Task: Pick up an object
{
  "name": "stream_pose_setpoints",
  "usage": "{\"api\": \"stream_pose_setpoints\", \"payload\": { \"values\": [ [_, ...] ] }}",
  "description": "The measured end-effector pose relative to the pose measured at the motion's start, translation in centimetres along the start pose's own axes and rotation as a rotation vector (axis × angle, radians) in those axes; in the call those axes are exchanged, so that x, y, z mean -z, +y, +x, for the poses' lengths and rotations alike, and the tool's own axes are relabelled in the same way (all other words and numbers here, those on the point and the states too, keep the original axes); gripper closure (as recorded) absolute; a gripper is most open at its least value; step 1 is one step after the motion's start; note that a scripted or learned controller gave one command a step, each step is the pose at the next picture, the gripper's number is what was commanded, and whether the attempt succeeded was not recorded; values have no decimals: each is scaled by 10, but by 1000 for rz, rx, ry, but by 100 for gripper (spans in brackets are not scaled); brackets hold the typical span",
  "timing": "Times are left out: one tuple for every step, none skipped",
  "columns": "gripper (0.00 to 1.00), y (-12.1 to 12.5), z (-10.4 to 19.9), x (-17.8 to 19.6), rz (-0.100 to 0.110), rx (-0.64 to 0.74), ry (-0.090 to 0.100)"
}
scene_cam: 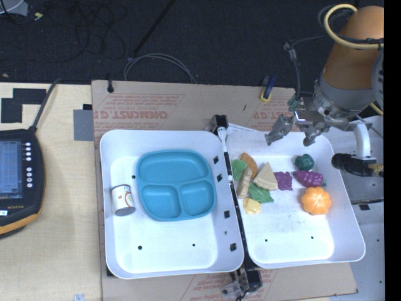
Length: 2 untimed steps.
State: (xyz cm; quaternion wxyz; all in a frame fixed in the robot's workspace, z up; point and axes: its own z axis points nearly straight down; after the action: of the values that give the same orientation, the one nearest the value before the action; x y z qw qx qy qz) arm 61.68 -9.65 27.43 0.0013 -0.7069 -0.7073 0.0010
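Observation:
My gripper (294, 132) hangs above the far edge of the right bin (301, 246), its two grey fingers spread open with nothing between them. Below it in that bin lie toy foods: an orange (316, 200), purple grapes (308, 178), a dark green piece (304, 162), a small purple piece (284, 180), a tan wedge (265, 177), an orange-brown piece (249, 162), green leafy pieces (240, 168) and a yellow piece (252, 205). The dark green piece is the closest to the fingers, a little toward the bin's front and to the right of them.
The left bin (125, 243) holds a blue divided plate (175, 184) and a small white can (123, 199) lying at its left side. A black clamp rail (228, 187) runs between the bins. A teach pendant (15, 174) rests at the far left.

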Motion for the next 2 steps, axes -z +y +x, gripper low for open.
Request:
{"api": "stream_pose_setpoints", "payload": {
  "values": [
    [0,-17,-63,-116,8,-6,0],
    [0,13,-82,-187,-5,-1,3]
  ]
}}
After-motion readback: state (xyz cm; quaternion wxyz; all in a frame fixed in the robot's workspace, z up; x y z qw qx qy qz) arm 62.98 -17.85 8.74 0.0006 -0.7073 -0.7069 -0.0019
